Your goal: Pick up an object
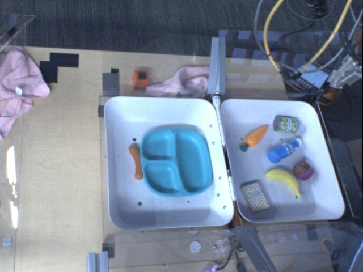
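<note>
Pincer state: I cannot tell from my feed.

Right white bin [326, 146] holds six candidates, none touching:
- orange toy carrot [255, 135] at upper left
- green-labelled can [286, 124] near the back wall
- small blue plastic bottle [283, 151] mid-bin
- dark purple round fruit [303, 170] just beside the yellow toy banana [283, 180]
- patterned square pad [255, 196] at the front

Left white bin [116, 169] has a teal divided plastic plate [176, 160] with a thin orange stick [136, 161] alongside.
</note>
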You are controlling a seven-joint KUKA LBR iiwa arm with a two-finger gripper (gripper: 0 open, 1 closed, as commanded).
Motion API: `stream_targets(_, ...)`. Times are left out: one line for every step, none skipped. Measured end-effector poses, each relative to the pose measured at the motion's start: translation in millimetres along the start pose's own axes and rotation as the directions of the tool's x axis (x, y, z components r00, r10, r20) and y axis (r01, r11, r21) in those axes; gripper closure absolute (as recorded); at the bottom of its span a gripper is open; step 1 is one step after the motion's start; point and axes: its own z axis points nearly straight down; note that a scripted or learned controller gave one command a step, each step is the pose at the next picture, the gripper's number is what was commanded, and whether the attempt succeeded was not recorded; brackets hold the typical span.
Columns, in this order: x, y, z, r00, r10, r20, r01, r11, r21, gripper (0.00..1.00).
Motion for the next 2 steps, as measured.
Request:
stream_targets(2, -3, -13, 1.000, -0.001, -0.015, 0.001, 1.000, 0.012, 1.00)
stream_targets(4, -6, -26, 1.000, -0.003, -0.029, 0.004, 1.000, 0.025, 1.00)
